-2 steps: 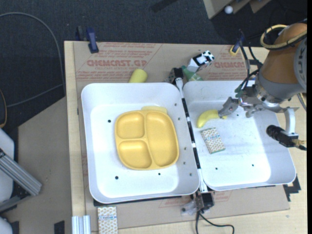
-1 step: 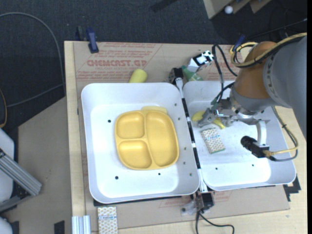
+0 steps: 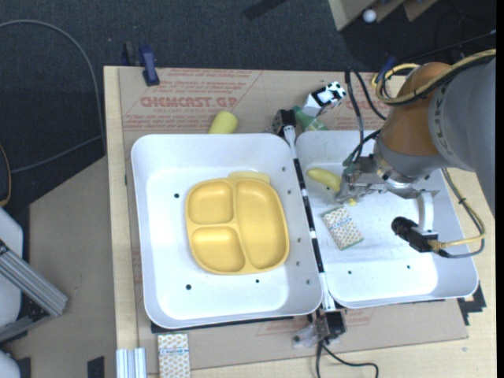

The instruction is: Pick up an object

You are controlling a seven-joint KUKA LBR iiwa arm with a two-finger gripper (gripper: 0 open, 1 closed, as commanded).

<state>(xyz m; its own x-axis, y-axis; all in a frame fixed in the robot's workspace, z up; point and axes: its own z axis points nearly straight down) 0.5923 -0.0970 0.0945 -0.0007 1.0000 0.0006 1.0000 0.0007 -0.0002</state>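
Here the gripper point(image 3: 352, 186) hangs low in the right bin point(image 3: 441, 286), at the inner end of the yellow banana-shaped toy point(image 3: 324, 179), which lies just right of the divider between the bins point(image 3: 303, 203). Whether it is spread or pressed together I cannot tell; nothing visibly sits in its grasp. A small patterned packet point(image 3: 343, 227) lies just below the toy, apart from it. To do this well, I judge the approach should straddle the toy's narrow width, stay off the divider, and close only once centred, or the curved toy may squirt aside.
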